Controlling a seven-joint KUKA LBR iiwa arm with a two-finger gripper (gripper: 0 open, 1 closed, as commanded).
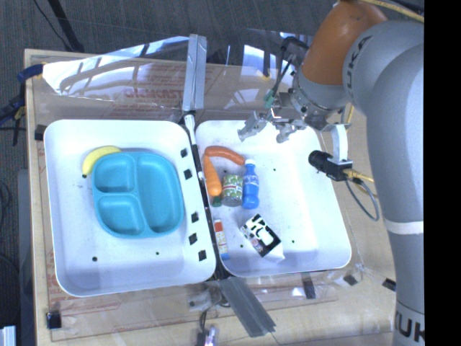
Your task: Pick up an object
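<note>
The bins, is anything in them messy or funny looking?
A little. In the left white bin, a yellow banana is half hidden under the blue divided plastic tray. In the right white bin, the small blue bottle, orange carrot and black-and-white box lie tipped and jumbled. Nothing looks spilled or broken.

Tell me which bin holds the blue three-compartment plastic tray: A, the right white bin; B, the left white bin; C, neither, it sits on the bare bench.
B: the blue three-compartment plastic tray lies in the left white bin, with a yellow banana tucked at its upper left edge.
</note>
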